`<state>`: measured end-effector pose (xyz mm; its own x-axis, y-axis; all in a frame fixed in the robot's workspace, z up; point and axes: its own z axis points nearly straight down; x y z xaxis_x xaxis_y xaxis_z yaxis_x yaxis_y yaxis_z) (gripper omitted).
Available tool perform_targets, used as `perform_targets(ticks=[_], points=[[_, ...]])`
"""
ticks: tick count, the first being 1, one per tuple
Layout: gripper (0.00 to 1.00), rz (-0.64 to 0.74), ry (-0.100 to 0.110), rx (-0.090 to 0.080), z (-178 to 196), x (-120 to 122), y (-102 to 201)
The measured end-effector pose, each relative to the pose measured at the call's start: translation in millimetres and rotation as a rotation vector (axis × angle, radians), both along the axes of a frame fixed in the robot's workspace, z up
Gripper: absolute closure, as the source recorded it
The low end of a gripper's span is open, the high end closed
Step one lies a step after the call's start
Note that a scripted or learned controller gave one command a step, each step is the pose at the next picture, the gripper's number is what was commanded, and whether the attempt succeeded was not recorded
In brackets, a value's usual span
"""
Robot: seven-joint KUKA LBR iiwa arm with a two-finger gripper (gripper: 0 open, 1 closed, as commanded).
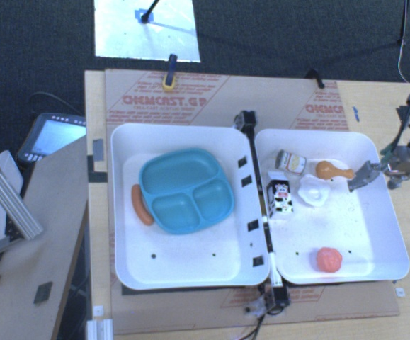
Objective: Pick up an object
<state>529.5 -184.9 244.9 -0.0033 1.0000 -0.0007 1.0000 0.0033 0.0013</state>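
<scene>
My gripper hangs over the right bin's right side, by its rim. It is open, and its grey fingers are spread with nothing between them. Just left of it lie an orange drumstick-shaped toy and a white cup. Further left are a small jar and a black-and-white box. A pink ball sits alone near the bin's front.
The left bin holds a blue divided plate with an orange sausage beside its left edge. A black clip strip runs along the joint between the bins. A tablet and a metal rail lie off to the left.
</scene>
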Motion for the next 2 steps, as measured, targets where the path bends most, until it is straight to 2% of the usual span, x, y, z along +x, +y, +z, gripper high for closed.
perform_targets(ticks=[2], points=[[0.00,-0.002,0.002,0.001,-88,-10,-6]])
